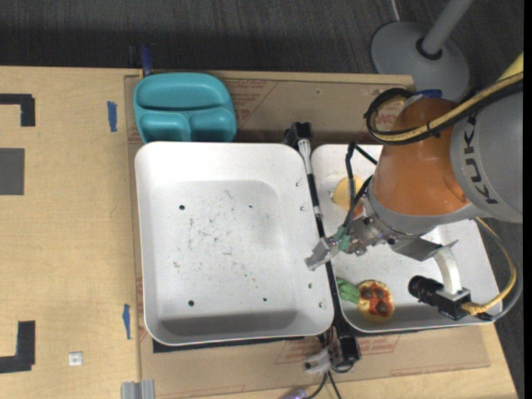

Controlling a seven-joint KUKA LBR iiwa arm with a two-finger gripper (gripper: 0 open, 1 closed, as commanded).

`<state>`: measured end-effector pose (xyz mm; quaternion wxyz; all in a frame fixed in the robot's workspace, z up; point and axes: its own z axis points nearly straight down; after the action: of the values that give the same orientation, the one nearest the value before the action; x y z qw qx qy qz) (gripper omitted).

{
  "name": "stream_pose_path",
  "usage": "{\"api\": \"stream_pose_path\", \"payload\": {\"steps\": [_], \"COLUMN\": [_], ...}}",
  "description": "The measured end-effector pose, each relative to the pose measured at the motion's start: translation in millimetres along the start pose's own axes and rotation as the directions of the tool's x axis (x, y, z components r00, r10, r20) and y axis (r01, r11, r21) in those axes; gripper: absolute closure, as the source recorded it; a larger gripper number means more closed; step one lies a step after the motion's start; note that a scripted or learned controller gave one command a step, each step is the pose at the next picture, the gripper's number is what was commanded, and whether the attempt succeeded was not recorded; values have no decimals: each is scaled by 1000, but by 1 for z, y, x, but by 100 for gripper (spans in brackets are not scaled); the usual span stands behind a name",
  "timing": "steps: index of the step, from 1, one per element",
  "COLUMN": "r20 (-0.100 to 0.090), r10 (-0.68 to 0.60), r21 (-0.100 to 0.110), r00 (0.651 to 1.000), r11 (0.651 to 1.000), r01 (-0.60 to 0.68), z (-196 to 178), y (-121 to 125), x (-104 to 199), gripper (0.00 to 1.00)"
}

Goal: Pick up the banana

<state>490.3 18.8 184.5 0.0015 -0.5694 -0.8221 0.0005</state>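
While the arm (432, 169) bends low over the right bin (482, 302) — banana (343, 191) beside it.

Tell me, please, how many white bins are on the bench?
2: the left bin below the teal tray; the right bin under the arm, which may hide items.

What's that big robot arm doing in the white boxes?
The arm reaches from the right into the right bin, with its gripper low by the edge between the two bins. It is meant to pick up the banana, the yellow thing peeking out beside the arm at the back of that bin. A small red, yellow and green toy lies near the front. A teal tray sits behind the left bin.
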Motion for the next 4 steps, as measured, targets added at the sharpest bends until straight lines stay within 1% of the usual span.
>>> {"api": "stream_pose_path", "payload": {"steps": [1, 2, 3, 4], "r20": [1, 2, 5, 3], "r10": [-195, -462, -392, -392], "r21": [-1, -1, -7, -10], "r00": [981, 887, 920, 920], "r11": [981, 887, 920, 920], "r01": [195, 462, 393, 392], "z": [0, 99, 98, 88], "y": [14, 32, 66, 66], "x": [68, 115, 173, 174], "gripper": [0, 0, 0, 100]}}
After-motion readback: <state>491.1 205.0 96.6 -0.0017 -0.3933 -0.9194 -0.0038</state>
